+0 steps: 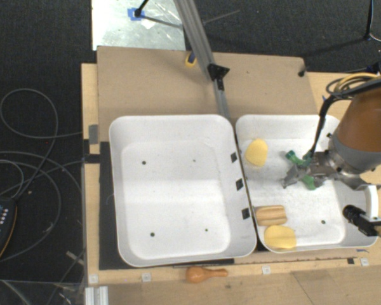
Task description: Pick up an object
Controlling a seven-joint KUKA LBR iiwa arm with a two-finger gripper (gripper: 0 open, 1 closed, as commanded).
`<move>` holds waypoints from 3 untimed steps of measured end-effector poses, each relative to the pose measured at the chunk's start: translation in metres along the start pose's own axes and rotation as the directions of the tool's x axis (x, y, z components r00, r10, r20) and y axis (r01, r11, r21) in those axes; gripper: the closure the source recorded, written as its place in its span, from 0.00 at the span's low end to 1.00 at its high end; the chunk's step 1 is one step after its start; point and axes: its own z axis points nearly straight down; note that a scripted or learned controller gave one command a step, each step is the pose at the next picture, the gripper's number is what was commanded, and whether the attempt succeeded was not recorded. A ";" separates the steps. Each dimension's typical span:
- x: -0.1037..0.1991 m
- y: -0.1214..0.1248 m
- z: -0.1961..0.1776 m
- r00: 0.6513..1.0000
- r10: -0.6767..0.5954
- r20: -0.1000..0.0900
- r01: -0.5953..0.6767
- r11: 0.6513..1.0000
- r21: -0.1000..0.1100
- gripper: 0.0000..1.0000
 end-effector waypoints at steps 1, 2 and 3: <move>0.004 -0.004 0.062 1.000 0.000 0.000 0.000 1.000 0.001 0.00; 0.004 -0.003 0.065 1.000 0.001 0.001 -0.001 1.000 -0.003 0.00; 0.004 -0.002 0.054 1.000 0.001 0.001 -0.001 1.000 -0.007 1.00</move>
